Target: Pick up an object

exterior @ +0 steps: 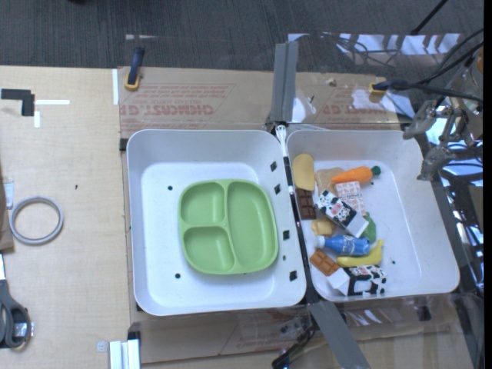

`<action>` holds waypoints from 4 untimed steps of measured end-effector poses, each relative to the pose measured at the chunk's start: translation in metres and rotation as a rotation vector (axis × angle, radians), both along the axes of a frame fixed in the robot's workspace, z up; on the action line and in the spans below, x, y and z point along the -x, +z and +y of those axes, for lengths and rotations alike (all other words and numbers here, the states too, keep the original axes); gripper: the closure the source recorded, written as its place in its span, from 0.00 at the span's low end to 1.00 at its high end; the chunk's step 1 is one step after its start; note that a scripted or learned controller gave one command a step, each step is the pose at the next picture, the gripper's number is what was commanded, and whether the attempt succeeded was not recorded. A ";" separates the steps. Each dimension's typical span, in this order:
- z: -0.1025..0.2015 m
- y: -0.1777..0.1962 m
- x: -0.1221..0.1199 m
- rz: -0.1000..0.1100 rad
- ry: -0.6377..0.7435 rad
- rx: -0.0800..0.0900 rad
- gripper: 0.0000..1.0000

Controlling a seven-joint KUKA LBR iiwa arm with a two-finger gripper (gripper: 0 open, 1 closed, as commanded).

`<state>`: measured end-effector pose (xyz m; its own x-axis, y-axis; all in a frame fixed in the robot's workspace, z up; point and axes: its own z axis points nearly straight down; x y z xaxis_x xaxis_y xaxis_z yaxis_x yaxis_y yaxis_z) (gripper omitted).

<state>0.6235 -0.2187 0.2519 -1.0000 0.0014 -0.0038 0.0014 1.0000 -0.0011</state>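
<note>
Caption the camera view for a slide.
Green divided plate in the left bin; toy food pile in the right bin.

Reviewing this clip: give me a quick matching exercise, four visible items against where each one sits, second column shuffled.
Items:
1. green divided plate
2. toy carrot
3. roll of tape
4. blue bottle

Places:
A. bench, far left of the bins
B. left bin
C. top of the right bin's pile
D. lower in that pile, just above the banana

Pairs: 1-B, 2-C, 3-A, 4-D
</note>
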 end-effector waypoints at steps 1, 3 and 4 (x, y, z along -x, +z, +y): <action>0.040 -0.148 0.013 0.001 -0.011 0.000 0.00; 0.095 -0.160 0.091 0.001 -0.199 -0.001 0.00; 0.096 -0.150 0.089 -0.003 -0.196 0.001 1.00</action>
<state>0.5346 -0.1232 0.1021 -0.9805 0.1966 -0.0064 0.1966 0.9805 -0.0018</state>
